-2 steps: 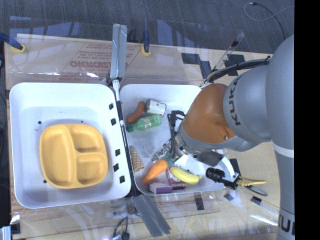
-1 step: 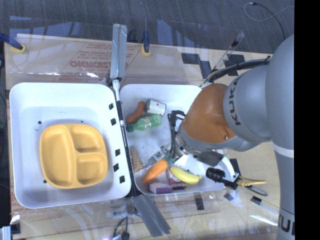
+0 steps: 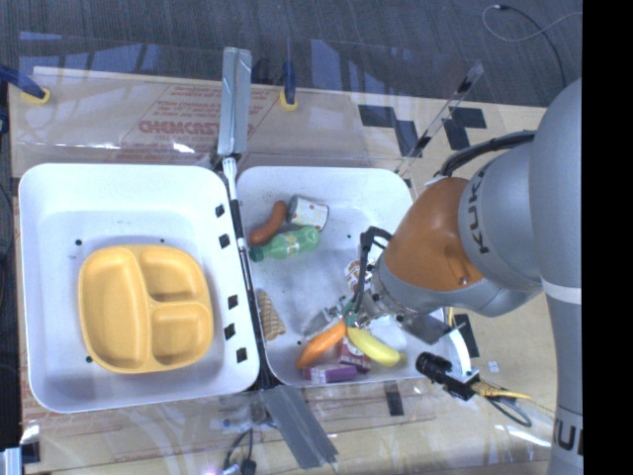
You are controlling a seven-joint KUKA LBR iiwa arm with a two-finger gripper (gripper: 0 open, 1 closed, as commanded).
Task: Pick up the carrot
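The orange carrot (image 3: pixel 321 344) lies near the front edge of the right bin (image 3: pixel 388 188), tilted, its upper end toward the gripper. My gripper (image 3: pixel 348 313) reaches down from the right and sits just above and right of the carrot's upper end, close to it. A yellow banana (image 3: pixel 374 347) lies right beside the carrot, under the wrist. The arm's orange band (image 3: pixel 430 240) hangs over the right side of the bin and hides what is beneath it.
In the right bin also lie a brown sausage (image 3: pixel 268 224), a green bottle (image 3: pixel 287 244), a small can (image 3: pixel 309 212), a purple item (image 3: pixel 339 372) at the front and a waffle-like piece (image 3: pixel 270 316). The left bin (image 3: pixel 40 265) holds a yellow divided tray (image 3: pixel 146 307).
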